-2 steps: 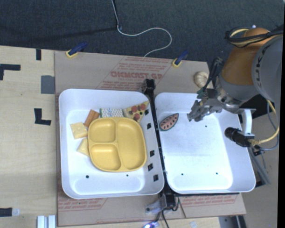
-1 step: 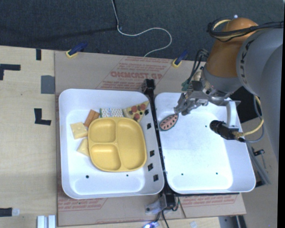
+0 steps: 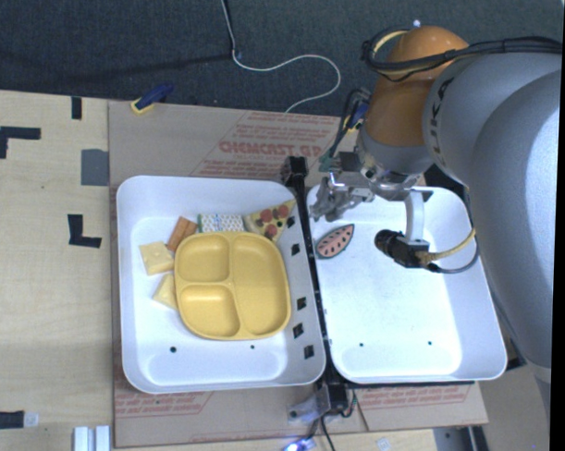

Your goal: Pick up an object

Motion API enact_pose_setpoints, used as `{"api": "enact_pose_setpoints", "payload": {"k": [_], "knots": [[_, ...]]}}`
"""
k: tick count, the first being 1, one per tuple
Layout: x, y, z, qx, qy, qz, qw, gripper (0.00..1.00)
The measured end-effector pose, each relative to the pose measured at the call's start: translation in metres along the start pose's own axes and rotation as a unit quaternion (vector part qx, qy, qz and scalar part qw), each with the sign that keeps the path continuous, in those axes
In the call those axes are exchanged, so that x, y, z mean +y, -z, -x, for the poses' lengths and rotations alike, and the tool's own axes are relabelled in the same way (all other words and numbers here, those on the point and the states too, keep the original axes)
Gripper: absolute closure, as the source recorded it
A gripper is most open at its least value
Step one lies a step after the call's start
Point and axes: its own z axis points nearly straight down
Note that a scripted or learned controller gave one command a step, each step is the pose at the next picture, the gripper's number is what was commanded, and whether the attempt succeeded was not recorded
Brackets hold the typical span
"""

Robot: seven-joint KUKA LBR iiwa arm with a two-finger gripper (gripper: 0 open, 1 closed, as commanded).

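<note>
Looking down on the bench, we have the two white bins side by side, and the arm (image 3: 471,125) sweeping in from the right with its orange band above the wrist. We find the gripper (image 3: 331,205) low over the far left corner of the right bin (image 3: 417,336), right by the divider between the bins. Whether its jaws are apart or closed, we cannot tell: the metal parts there blur into one cluster from this angle, and we see nothing clearly between them. Just below and beside the gripper, a small leaf-shaped piece (image 3: 336,240), reddish with dark marks, lies flat on the floor of the right bin; whether the gripper touches it we cannot make out. Over in the left bin (image 3: 139,354), a yellow divided plate (image 3: 232,285) sits in the middle, with a few small food-like toys (image 3: 171,248) crowded along its far and left edges. A black cable part (image 3: 402,247) hangs near the wrist over the right bin.
</note>
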Motion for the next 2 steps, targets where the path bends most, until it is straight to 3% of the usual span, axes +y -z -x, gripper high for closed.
{"api": "enact_pose_setpoints", "payload": {"k": [2], "knots": [[0.047,0.005,-0.091,0.000,-0.001,0.001,1.0000,1.00]]}}
